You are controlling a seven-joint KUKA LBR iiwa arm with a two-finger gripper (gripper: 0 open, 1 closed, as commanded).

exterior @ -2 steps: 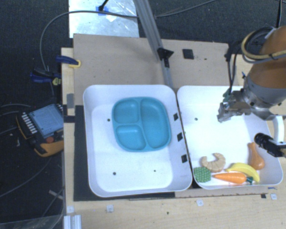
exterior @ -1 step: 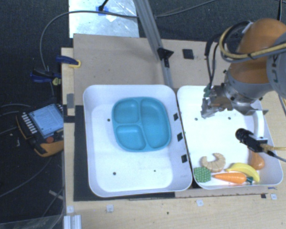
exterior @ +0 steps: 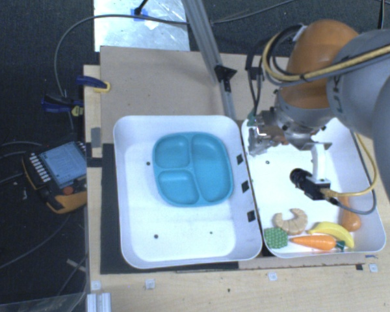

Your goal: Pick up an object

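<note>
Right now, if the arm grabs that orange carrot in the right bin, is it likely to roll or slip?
The carrot looks like smooth moulded plastic, so it is probably stiff, light and a bit slippery. Its round, tapered body could roll when nudged, though the banana and green piece lying close beside it in the right bin may well block it.

- arm (exterior: 370, 77) covers far corner of right bin (exterior: 273, 187), cut by frame edge
- orange thing (exterior: 351, 221) at bin's near right wall, half hidden, unidentifiable

No legible text, brands or numbers anywhere — markings on the keypad device (exterior: 58, 166) too small to read.
</note>
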